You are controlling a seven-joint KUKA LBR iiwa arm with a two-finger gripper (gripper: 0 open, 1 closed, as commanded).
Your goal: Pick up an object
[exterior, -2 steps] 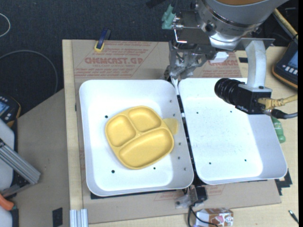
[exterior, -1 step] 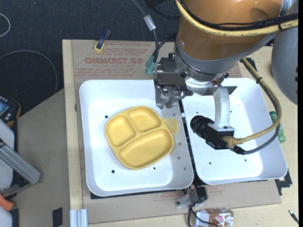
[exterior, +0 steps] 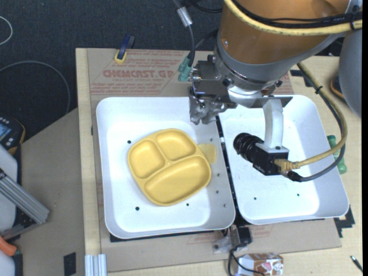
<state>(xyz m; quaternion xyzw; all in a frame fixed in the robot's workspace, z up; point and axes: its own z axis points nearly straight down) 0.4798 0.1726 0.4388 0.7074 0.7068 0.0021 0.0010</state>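
A yellow divided tray (exterior: 168, 165) with three compartments lies flat in the left bin (exterior: 112, 125), a little right of its middle. A small pale yellow piece (exterior: 209, 152) lies against the tray's upper right edge. My gripper (exterior: 202, 114) hangs over the back right corner of the left bin, above the wall between the two bins. It sits just behind and to the right of the tray, apart from it. Nothing shows in the gripper.
The right bin (exterior: 305, 194) lies under the arm's wrist. A black cylindrical unit (exterior: 256, 152) with a yellow cable hangs from the wrist over it. A cardboard sheet (exterior: 138, 71) lies under both bins, with a blue and yellow clip (exterior: 123, 49) at its back edge.
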